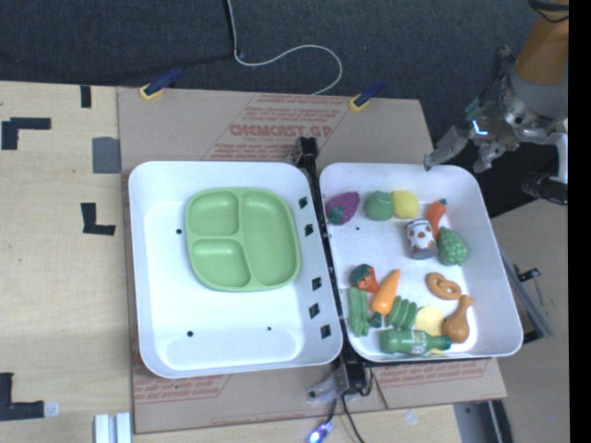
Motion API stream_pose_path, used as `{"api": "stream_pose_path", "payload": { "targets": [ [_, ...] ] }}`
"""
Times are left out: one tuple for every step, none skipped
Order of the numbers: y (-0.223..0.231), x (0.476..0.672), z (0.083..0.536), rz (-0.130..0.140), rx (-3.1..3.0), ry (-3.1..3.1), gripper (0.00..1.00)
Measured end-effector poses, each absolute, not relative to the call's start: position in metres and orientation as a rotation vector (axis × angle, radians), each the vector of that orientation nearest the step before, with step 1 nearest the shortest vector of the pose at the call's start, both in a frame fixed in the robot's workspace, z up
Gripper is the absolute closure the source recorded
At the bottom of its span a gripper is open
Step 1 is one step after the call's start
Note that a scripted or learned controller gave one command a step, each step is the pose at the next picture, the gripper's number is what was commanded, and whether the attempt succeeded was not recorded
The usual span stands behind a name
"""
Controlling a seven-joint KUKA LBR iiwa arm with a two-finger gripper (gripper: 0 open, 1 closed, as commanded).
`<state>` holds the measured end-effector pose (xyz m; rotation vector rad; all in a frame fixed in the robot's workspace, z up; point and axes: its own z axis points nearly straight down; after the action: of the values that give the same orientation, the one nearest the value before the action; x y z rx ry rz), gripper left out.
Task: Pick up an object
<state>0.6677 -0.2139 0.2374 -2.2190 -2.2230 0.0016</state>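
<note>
While the gripper [459,153] hangs spread and empty above the right bin's [494,247] far rim, crowded toy foods fill that bin; a green tray [244,238] occupies the left bin [157,275].

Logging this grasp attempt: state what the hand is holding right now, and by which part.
Nothing is held. The hand hangs open above the upper right rim of the right bin, with no toy between its fingers.

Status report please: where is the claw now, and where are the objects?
Claw open, holding nothing, above right bin's far edge. Toy foods lie untouched in right bin. Green tray in left bin. Nothing blocks.
</note>
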Motion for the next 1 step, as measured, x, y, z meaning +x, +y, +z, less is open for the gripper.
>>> {"api": "stream_pose_path", "payload": {
  "targets": [
    [-0.1638,0.6687,0.5072,-0.013,-2.225,-2.238,0.00]
  ]
}}
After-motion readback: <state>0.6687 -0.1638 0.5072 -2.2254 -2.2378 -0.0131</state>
